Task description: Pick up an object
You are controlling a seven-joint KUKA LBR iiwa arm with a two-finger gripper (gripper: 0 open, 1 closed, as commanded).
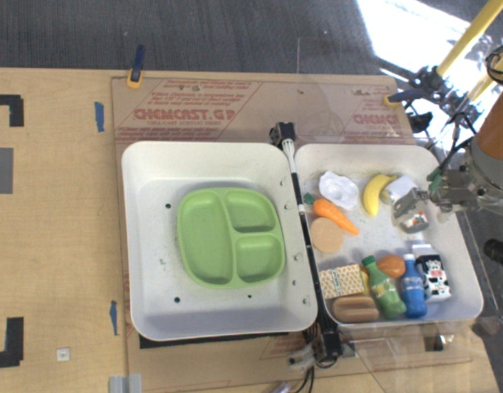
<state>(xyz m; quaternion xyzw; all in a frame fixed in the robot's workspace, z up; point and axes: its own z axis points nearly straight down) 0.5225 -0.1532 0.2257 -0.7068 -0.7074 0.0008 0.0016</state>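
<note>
Your pincer (412,209) hangs low in the right bin (473,293), its spread beyond telling, beside the banana (373,193) on its left; center it over that before you descend.

Fixed above the wooden bench (55,219), looking down at a slant on both shallow white bins (145,219), fairly far off.

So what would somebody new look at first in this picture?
Probably the big light green plastic divided plate, lying alone in the left white bin. Next, the right white bin, crowded with toy food: an orange plastic carrot near its left side and a yellow plastic banana towards the back. The robot's hand hangs beside that banana.
</note>
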